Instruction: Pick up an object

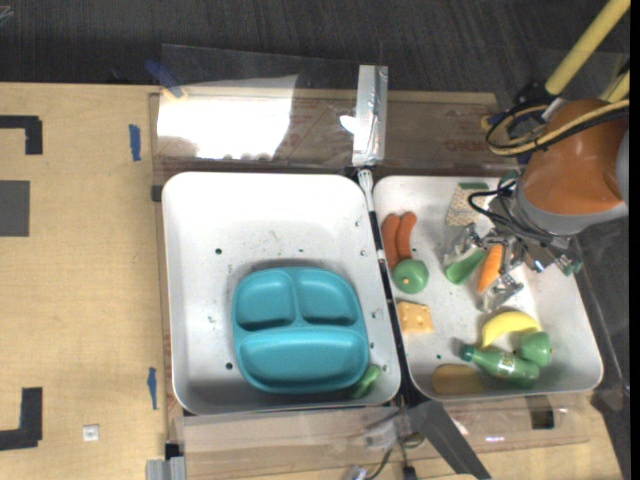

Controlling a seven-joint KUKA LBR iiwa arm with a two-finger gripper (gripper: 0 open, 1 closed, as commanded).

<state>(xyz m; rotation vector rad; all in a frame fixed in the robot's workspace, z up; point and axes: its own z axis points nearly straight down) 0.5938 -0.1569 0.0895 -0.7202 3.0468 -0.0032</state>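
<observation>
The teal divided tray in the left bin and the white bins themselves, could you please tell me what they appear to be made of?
The teal divided tray looks like moulded plastic with a smooth, slightly glossy finish: uniform colour, rounded compartment edges, soft highlights. The left white bin and right white bin also appear to be plastic or possibly enamelled metal; their matte, scuffed white surfaces and rounded corners leave that open.

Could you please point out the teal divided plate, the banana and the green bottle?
teal divided plate [298, 330]: camera view, centre ridge.
banana [507, 325]: camera view, mid-body.
green bottle [500, 364]: camera view, its body.
</observation>
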